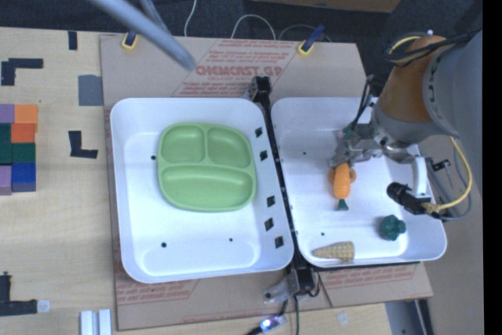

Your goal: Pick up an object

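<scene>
The gripper, jaw state indiscernible, is positioning at the carrot's 12 o'clock end, requiring closure next.

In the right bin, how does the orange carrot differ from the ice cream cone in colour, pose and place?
The carrot is orange with a small green tip; the ice cream cone is pale tan. The carrot lies roughly up and down in the view, while the cone lies sideways, pointing left. The carrot sits mid-bin right under the claw; the cone rests by the near rim, away from the claw. Both are small toy foods in the right bin.
</scene>
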`<state>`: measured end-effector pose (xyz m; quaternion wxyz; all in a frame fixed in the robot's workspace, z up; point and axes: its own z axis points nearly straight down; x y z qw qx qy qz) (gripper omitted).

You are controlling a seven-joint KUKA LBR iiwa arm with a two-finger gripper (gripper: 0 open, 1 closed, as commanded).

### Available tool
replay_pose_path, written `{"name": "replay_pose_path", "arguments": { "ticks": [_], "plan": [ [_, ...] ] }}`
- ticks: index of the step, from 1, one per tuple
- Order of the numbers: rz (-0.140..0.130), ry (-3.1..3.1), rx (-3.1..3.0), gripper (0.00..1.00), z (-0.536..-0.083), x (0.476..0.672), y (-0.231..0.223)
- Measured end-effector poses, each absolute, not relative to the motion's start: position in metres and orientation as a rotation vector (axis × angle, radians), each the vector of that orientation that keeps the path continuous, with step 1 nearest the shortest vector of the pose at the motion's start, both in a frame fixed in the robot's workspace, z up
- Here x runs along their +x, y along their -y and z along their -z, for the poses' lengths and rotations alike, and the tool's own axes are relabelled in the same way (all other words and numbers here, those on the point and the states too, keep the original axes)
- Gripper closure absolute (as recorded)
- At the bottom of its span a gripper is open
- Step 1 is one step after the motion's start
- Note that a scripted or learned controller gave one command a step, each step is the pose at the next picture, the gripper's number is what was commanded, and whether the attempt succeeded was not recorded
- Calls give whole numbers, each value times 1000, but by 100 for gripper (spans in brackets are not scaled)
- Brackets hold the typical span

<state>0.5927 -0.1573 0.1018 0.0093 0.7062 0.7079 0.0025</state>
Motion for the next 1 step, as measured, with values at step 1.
{"name": "replay_pose_path", "arguments": {
  "ticks": [1],
  "plan": [
    [-2,-2223,2218,100,-144,596,154]
  ]
}}
